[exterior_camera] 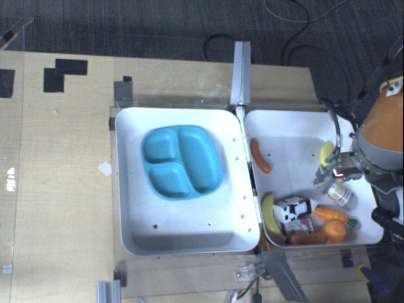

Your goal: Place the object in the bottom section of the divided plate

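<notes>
We counted two white bins side by side: the left bin held one blue plate, and the right bin held the loose items. The plate was smooth plastic, rounded, moulded into three sections, and nothing lay in any of them. In the right bin we counted one red sausage, slim and glossy, lying alone near the dividing wall; one yellow banana, curved, against the near left corner; one black-and-white carton just beside it; two orange carrots at the near right; and one small jar. A yellow item showed partly behind the gripper. The gripper hung over the right bin's right side; we could not tell how it stood or whether it held anything.
</notes>
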Controlling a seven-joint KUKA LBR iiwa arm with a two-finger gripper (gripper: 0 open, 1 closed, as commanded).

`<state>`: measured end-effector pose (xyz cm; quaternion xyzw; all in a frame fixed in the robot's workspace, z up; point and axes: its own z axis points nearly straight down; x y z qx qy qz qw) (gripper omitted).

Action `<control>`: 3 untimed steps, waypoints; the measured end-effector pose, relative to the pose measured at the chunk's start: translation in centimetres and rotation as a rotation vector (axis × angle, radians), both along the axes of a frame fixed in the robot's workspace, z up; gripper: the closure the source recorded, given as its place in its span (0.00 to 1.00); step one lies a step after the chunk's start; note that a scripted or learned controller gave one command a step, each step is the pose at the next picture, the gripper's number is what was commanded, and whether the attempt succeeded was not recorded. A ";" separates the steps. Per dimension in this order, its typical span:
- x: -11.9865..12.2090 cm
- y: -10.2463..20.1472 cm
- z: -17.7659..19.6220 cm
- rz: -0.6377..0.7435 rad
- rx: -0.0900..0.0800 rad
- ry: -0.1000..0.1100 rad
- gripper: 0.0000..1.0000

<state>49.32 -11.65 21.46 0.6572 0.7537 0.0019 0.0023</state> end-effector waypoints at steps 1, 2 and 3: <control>5.6 5.5 -3.0 0.177 -0.001 0.002 1.00; 8.8 13.1 -3.0 0.209 0.000 0.002 1.00; 8.2 20.2 -2.9 0.359 0.000 0.002 1.00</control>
